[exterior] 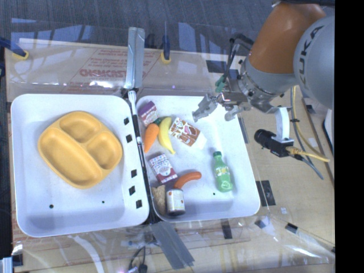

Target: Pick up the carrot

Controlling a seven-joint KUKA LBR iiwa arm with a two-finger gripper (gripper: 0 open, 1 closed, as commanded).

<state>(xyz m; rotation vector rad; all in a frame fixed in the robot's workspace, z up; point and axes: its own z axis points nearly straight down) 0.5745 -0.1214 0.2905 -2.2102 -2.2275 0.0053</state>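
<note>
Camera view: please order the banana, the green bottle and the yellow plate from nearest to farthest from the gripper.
From the gripper:
1. Banana, right bin, down-left of the gripper.
2. Green bottle, right bin, below the gripper.
3. Yellow plate, left bin.

A: What can't you make out?

B: The arm [296, 33] is cut off at the top and right edges, so its upper links are out of sight. The print on the small carton [185, 132] and on the purple packet [161, 166] is too small to read.

A: And the jar?

B: The jar [175, 201] hides part of the tan item [158, 196] beside it, which I cannot identify. The banana [165, 134] overlaps the carrot [151, 136] along one edge. The purple cup [148, 112] has a blurred label. The surface [296, 209] runs off the bottom edge.
</note>
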